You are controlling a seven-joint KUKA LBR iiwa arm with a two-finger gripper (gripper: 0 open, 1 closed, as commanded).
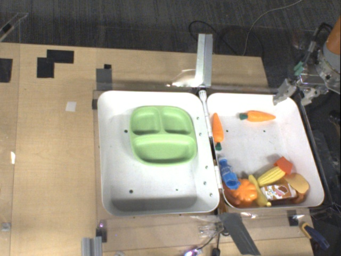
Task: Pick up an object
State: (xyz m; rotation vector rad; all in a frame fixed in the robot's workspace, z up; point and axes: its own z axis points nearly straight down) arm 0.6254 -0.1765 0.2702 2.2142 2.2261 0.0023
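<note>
In the left bin [109, 143] we see a green divided plate [162, 134] lying flat. In the right bin [266, 143], one carrot [217, 129] lies against the left wall, another carrot [257, 116] near the far side, and a blue bottle [228, 175], corn cob [272, 174] and brown bottle [282, 191] crowd the near corner. At the far right corner the gripper [298, 87] hovers above the rim; we cannot tell how its jaws stand.

Grey metal tool [287, 91], green-tipped cables – orange band
</note>
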